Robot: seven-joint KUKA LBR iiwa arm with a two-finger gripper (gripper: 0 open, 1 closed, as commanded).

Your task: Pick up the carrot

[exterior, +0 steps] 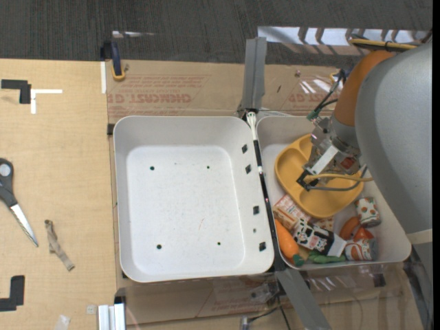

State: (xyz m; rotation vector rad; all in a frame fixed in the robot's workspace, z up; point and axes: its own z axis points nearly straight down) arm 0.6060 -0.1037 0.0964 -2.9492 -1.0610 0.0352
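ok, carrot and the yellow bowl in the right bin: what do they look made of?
Carrot: likely moulded plastic toy, with a smooth, uniform orange surface and slight sheen. Yellow bowl: probably plastic too, with a glossy, even colour and thin rim; glazed ceramic can't be ruled out.

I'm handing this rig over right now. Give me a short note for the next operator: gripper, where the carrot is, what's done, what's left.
Gripper: over the yellow bowl in the right bin, nothing seen between its fingers; open or shut can't be told.
Carrot: lying at the near left corner of the right bin, beside a black-and-white carton and a green item, apart from the gripper.
Left bin: plays no part yet.
Done: nothing; the carrot is not picked.
Left: move the gripper toward the near left corner, come down on the carrot, grip and lift. Clutter sits close by, so the grasp may be tight.
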